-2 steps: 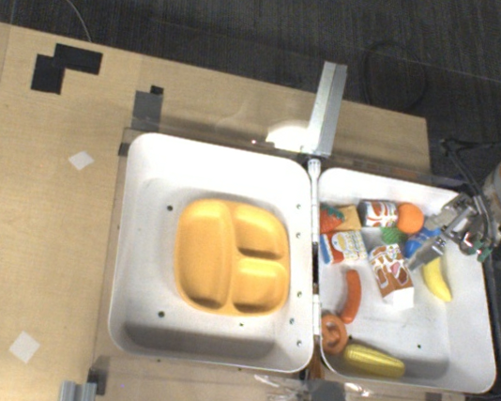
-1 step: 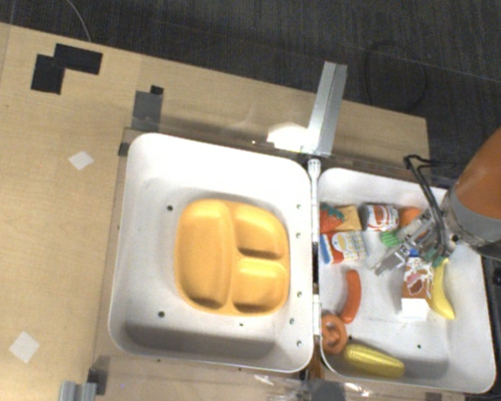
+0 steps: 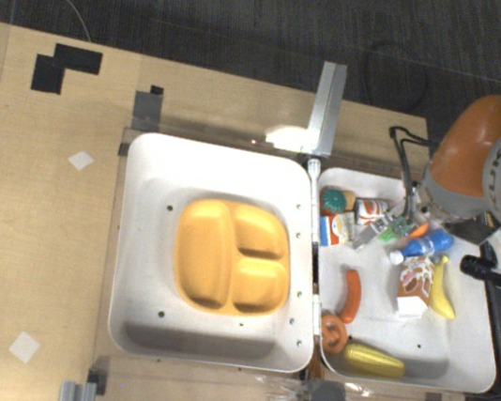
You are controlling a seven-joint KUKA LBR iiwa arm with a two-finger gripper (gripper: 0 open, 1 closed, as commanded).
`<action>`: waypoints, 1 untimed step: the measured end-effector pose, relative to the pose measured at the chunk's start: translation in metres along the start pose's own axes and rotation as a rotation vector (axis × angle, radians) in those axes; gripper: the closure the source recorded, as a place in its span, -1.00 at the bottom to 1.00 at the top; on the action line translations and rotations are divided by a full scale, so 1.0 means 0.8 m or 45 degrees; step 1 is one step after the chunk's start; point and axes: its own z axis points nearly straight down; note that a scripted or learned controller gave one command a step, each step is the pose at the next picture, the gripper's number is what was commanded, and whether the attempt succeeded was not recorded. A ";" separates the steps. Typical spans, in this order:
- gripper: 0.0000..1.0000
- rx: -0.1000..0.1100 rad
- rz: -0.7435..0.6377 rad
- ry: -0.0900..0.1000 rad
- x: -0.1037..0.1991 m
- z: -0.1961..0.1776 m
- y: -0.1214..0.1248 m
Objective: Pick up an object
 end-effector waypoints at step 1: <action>1.00 -0.011 -0.008 -0.017 -0.004 -0.019 0.004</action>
